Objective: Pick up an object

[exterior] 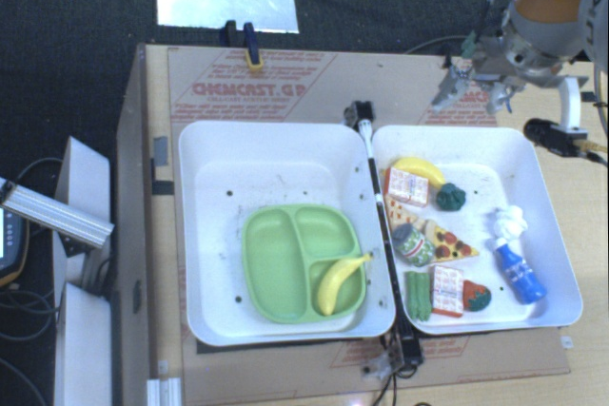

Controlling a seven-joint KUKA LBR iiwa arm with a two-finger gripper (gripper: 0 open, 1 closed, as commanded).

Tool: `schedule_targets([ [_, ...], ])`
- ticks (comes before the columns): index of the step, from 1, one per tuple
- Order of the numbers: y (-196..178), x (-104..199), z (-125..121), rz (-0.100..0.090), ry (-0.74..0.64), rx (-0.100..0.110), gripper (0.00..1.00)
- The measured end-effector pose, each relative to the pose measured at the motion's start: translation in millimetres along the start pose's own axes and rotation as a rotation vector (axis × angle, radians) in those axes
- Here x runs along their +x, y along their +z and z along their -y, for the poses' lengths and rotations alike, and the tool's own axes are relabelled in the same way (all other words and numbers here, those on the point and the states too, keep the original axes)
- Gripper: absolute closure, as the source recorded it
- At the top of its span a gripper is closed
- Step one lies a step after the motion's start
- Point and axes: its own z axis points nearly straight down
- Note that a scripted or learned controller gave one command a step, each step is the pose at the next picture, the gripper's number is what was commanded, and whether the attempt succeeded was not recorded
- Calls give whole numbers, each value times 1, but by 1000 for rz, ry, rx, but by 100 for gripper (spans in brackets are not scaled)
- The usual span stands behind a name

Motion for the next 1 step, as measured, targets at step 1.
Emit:
schedule_targets([
  [1, 95, 22, 115, -1, 2, 4, 0],
])
